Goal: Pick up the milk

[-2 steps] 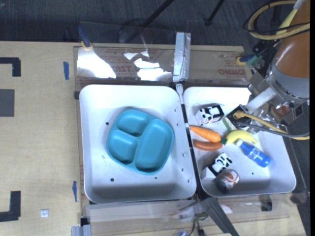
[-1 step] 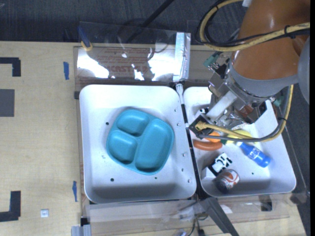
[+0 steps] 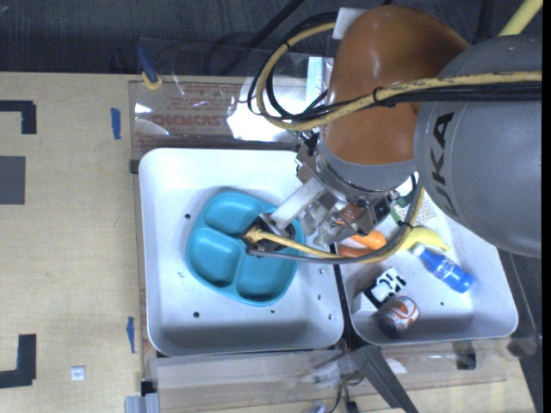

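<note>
Over left edge of right bin (image 3: 492,313): gripper (image 3: 330,222), opening cannot be told, nothing seen held. Milk (image 3: 384,286), black-and-white carton, lies at near end of same bin. Step, judged: approach. Next: shift right and nearward, descend over carton.

The grey arm (image 3: 491,144) came in from the right edge of the frame, and its thick last link took up the upper right. The orange band (image 3: 387,84) bulged above centre-right, with its domed side turned toward the camera. Below it the wrist (image 3: 344,188) pointed down and slightly left. The jaws hung at the wrist's lower end, near the middle of the frame. Black cables (image 3: 274,76) looped off the band's left side in the upper centre.
</note>
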Tool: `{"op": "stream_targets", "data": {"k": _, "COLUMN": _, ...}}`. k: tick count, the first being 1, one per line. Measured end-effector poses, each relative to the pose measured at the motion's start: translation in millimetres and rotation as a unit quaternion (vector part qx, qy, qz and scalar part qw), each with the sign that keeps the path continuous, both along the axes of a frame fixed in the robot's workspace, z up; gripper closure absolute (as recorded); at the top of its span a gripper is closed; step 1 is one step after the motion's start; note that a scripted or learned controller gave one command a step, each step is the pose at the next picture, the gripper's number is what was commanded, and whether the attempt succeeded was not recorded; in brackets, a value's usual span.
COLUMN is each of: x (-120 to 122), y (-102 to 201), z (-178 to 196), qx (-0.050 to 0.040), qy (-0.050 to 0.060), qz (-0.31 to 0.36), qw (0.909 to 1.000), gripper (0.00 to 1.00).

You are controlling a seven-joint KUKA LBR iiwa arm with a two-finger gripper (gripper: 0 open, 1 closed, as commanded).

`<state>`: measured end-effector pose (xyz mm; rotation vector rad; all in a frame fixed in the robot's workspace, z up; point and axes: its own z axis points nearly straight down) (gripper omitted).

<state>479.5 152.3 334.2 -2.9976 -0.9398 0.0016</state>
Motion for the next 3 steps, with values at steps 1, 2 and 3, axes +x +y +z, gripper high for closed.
{"op": "stream_targets", "data": {"k": 1, "x": 0.3, "y": 62.6, "z": 6.2, "qx": 0.0001, "qy": -0.001, "qz": 0.035, "qw": 0.9994, "gripper": 1.0}}
{"op": "stream_targets", "data": {"k": 2, "x": 0.4, "y": 38.1, "z": 9.7, "qx": 0.0, "qy": -0.001, "qz": -0.032, "qw": 0.9995, "gripper": 1.0}}
{"op": "stream_targets", "data": {"k": 3, "x": 0.0, "y": 71.2, "z": -54.5, "qx": -0.0001, "qy": 0.0, "qz": -0.071, "qw": 0.9975, "gripper": 1.0}}
